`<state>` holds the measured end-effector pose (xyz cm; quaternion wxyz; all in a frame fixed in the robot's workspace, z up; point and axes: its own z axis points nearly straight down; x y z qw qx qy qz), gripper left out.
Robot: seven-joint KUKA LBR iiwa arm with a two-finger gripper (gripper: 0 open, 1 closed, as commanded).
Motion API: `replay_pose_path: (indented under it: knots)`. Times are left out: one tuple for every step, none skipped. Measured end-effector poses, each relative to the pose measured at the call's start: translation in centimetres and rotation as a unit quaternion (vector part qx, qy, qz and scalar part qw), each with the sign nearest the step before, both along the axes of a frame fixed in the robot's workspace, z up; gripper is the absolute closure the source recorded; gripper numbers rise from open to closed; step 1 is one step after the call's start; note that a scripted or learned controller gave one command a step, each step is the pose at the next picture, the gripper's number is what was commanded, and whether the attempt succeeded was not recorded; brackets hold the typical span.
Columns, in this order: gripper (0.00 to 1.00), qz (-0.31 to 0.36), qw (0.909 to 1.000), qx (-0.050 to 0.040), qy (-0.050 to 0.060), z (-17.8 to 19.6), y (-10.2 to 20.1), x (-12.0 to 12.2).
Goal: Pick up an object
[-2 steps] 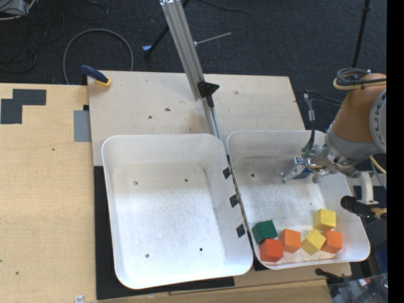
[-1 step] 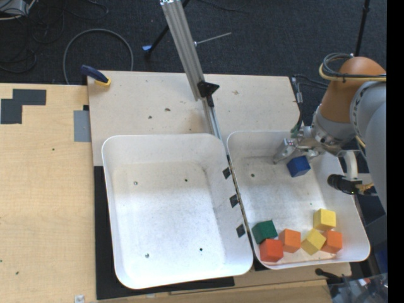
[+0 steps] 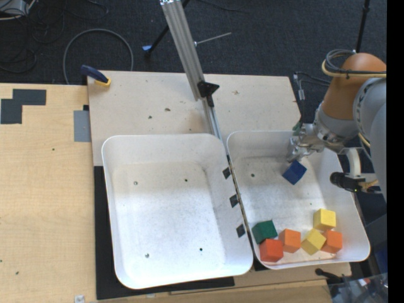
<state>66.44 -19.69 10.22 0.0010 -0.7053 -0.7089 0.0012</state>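
In the right bin (image 3: 252, 150), near its far right side: gripper (image 3: 298, 156) closed on a tilted blue cube (image 3: 294, 172), held between the fingers above the bin floor. Along the near edge of the same bin: a green cube (image 3: 265, 230), three orange cubes (image 3: 271, 250) (image 3: 291, 240) (image 3: 332, 240), two yellow cubes (image 3: 324, 218) (image 3: 313, 241), clustered. Beside it, the left bin (image 3: 126, 163).
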Motion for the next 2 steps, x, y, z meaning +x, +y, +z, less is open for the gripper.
replay_pose_path:
  knots:
    - [0.0,0.002,1.0,0.0001,0.001,-0.1,0.1,0.0]
    - [0.0,-0.003,1.0,0.0006,-0.001,-1.1,1.2,-6.3]
